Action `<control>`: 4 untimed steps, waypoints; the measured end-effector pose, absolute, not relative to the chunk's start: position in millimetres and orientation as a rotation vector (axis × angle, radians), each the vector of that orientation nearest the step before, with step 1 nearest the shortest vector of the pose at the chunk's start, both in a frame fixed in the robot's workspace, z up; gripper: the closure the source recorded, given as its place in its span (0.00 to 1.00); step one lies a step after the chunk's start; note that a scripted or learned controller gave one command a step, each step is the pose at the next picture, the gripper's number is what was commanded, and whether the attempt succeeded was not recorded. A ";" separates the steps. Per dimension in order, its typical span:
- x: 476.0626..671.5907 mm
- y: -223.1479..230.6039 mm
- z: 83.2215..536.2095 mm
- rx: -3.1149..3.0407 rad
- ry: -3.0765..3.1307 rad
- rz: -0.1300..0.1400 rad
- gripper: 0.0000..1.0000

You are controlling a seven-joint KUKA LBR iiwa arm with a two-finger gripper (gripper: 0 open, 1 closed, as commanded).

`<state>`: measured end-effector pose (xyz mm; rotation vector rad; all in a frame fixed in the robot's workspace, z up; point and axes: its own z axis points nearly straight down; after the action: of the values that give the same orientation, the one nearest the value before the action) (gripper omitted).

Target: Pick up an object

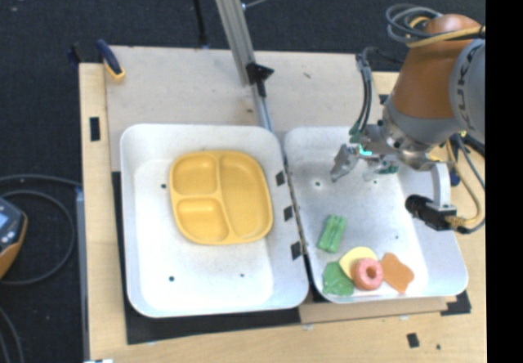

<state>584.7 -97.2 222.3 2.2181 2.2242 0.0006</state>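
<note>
Camera view: the gripper [346, 162] hangs above the right bin [425, 271], fingers spread and holding nothing, well short of the toy food bunched at that bin's near edge: a ridged green block [332, 233], a pink ring doughnut [367, 273] and an orange piece [398, 271].

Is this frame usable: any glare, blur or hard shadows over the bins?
Camera view: even, soft light; the white right bin looks slightly washed out but shows no hard glare. The yellow divided tray and pink ring are sharp enough to read; the gripper is small and somewhat blurred. Shadows are faint.
</note>
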 end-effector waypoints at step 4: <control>580.6 -98.1 121.7 2.225 2.212 0.003 1.00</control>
<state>580.6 -98.1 121.7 2.2250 2.2122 0.0028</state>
